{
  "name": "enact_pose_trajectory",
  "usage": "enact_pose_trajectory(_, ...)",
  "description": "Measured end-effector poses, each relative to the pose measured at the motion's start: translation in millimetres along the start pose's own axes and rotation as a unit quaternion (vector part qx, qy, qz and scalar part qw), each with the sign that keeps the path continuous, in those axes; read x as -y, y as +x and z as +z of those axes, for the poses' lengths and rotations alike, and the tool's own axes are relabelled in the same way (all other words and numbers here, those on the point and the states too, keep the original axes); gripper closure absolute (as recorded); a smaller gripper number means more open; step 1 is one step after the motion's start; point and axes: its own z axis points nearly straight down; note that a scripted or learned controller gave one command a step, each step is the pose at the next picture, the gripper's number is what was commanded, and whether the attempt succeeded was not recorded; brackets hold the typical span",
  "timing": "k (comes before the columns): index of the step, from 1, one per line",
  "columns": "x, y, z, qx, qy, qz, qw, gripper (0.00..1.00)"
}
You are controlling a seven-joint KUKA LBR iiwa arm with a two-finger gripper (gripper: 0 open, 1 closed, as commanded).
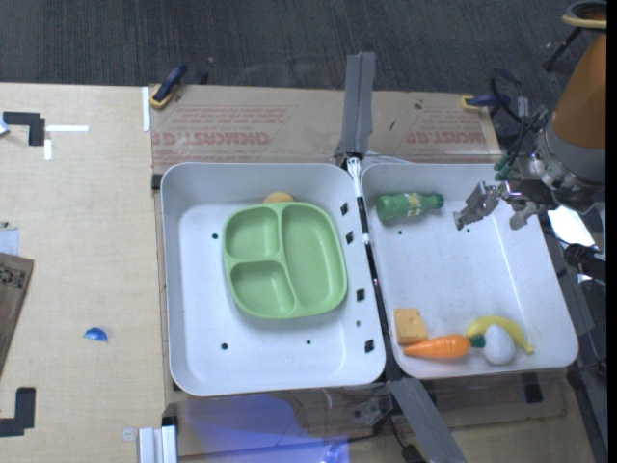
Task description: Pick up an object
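the wooden bench (pixel 77 258) bears two white bins: the left bin (pixel 193 355) and the right bin (pixel 540 287), touching along a hinged middle seam. behind them lies a brown cardboard sheet (pixel 241 123) with red print. a blue-and-yellow clamp (pixel 171 82) sits at its far left corner. a small blue item, perhaps a cap (pixel 94 334), rests on the bench.

Even, fairly bright light is falling from above, leaving the two white bins (pixel 193 258) looking clean with only soft, faint shadows under the green plate (pixel 285 258). A bluish glare patch is showing on the shiny surface at the bottom edge (pixel 251 427), and the arm's orange band (pixel 590 95) at the right is looking slightly blurred, while the dark floor at the top is staying dim and grainy
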Motion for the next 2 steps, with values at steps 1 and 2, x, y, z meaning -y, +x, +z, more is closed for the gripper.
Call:
enact_pose_trajectory(1,-21.1,-14.3,159.3,0.0,-0.001,-0.032,0.9995,0.0)
enact_pose_trajectory(2,17.4,-25.4,171.1,-0.001,-0.001,-0.059,0.9982,0.0)
